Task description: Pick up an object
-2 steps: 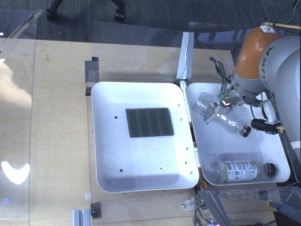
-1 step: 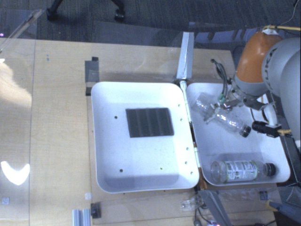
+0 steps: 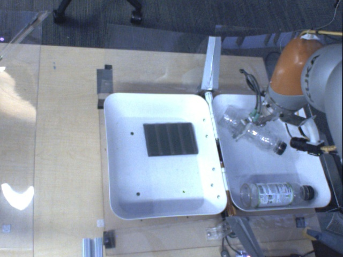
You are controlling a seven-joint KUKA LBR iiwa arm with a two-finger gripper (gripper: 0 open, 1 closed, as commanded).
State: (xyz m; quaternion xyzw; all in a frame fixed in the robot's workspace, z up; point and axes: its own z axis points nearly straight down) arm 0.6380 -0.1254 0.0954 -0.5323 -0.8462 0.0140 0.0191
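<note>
Camera view, looking down at a slant. We see two shallow white bins side by side on a pale wooden bench (image 3: 64,143). The left bin (image 3: 123,197) fills the centre of the frame and carries a dark ribbed rectangular mat (image 3: 170,139) on its floor. The right bin (image 3: 305,173), at the right of the frame, is partly cut off by the arm and by clutter along its right rim.

In the right bin we find two clear plastic bottles. One, the upper bottle (image 3: 257,135), lies tilted in the upper half of the bin, dark cap toward the lower right; its transparent body blends with the white floor and its outline is hard to trace. The other, the labelled bottle (image 3: 270,193), lies on its side along the lower wall, dark cap to the right.

The arm (image 3: 316,74) enters from the upper right, orange band uppermost. Its gripper (image 3: 256,118) sits over the neck-side end of the upper bottle, just above or touching it; we cannot tell which. The gripper is small and dark against cables, and we cannot tell how it is set.
</note>
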